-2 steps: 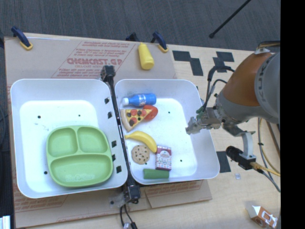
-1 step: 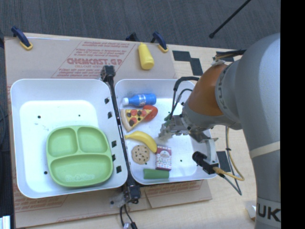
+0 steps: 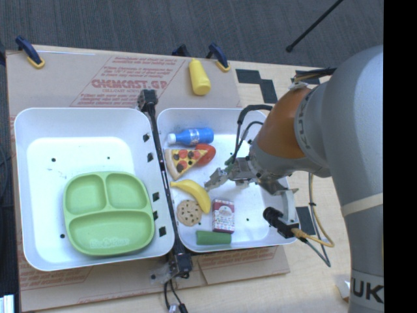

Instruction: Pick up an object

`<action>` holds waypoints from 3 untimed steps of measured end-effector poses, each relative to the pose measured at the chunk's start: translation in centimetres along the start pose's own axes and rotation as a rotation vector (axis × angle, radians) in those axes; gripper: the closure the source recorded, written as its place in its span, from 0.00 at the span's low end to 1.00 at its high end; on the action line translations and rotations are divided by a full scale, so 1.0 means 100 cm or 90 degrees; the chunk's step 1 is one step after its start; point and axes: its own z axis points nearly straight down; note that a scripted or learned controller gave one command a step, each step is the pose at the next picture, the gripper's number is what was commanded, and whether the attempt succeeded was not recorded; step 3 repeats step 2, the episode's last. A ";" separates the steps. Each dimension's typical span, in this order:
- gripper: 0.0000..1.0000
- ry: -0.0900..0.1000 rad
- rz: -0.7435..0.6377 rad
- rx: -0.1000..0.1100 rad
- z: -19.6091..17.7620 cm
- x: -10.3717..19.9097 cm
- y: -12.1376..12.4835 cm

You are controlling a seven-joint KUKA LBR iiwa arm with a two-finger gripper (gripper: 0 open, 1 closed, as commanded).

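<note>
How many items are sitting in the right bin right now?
6: blue bottle at the back, pizza slice, banana, cookie, red box, green block in front. The arm may hide more.

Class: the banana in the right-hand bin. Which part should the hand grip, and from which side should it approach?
Probably the banana's middle, coming straight down from above. It lies flat on the bin floor, curving from upper left to lower right, so fingers should close across its narrow width. The cookie sits close below it, so avoid the lower end.

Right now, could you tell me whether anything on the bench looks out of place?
One thing: a yellow plastic bottle lies on its side on the printed cardboard sheet, outside both white bins. The other small items sit inside the right-hand bin.
</note>
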 end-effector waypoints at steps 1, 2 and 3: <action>1.00 0.001 -0.002 0.001 -0.010 0.000 0.000; 0.00 0.001 -0.002 0.001 -0.010 0.000 0.000; 0.00 0.001 -0.002 0.001 -0.010 0.000 0.000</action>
